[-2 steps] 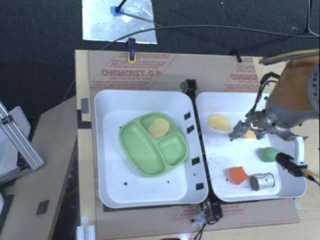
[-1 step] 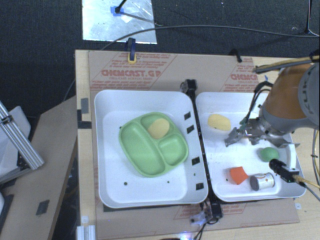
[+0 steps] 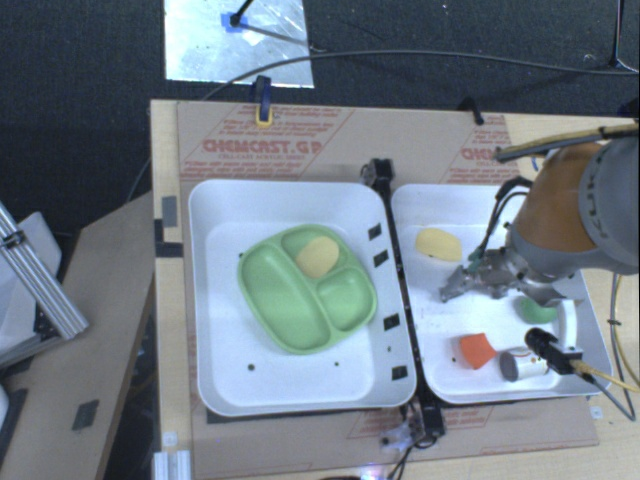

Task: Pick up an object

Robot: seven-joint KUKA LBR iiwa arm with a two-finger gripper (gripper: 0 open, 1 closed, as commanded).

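The gripper (image 3: 458, 286) hovers low in the right bin (image 3: 432, 368), apparently empty, fingers' spread unclear; it must still close on the yellow piece (image 3: 438, 244) nearby.

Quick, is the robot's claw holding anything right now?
Claw: open, holding nothing, low over the right bin beside the yellow object.
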